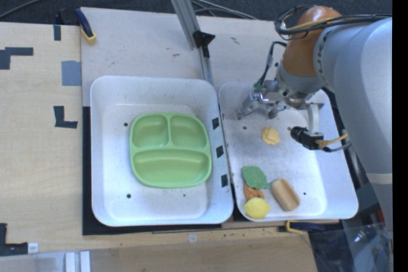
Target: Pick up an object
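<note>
The landmark here is the green divided plate [170, 150], which lies flat in the middle of the left white bin [102, 137], with bare bin floor all round it on every side. Beside the plate, past the raised rims where the two bins meet, sits the right white bin [331, 194].

The arm [331, 54] reaches in from the side away from the plate, its orange band at the far corner of the right bin. Its pincer [258, 105] hangs over the far part of that bin, near the rim shared with the plate's bin; its two metal fingers [245, 111] are spread apart, with nothing between them.

Just beyond the pincer, farther from the plate, a small pale yellow lump [271, 136] lies alone on open bin floor, apart from the fingers. The other pieces crowd the right bin's near edge: a green leaf-shaped piece [255, 176] overlapping an orange piece [252, 192], a yellow lemon [256, 207] touching these and close against the near rim, and a tan bread roll [285, 194] just beside the lemon. Between the lump and this cluster the floor is bare.

A black cable connector [305, 137] hangs over the right bin on the side away from the plate. The surface [38, 137] outside the bins is pale wood.
</note>
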### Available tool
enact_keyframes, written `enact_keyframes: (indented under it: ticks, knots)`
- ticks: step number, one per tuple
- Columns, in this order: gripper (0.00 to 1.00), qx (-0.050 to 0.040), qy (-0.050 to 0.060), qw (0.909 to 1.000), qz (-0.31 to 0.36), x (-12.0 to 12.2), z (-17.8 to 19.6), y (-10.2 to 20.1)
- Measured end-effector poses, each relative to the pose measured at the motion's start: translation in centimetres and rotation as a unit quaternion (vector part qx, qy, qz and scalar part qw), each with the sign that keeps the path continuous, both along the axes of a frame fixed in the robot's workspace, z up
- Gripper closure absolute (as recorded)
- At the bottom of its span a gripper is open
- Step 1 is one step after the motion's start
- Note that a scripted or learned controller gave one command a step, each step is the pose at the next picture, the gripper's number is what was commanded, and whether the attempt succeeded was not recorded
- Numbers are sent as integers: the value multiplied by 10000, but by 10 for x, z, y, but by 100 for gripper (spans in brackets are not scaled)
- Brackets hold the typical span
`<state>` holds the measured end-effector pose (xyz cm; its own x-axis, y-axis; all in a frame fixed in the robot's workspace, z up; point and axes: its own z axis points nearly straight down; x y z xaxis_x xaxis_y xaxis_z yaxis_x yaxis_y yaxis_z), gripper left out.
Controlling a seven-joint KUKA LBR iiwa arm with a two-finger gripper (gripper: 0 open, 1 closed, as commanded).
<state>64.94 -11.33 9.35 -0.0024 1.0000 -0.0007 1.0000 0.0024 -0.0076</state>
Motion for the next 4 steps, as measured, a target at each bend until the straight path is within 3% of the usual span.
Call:
enact_keyframes:
  ticks: [1,4]
  knots:
    - [100,-1,-24,10000,11,2,14,1]
    - [100,1,-62,10000,2,21,151,3]
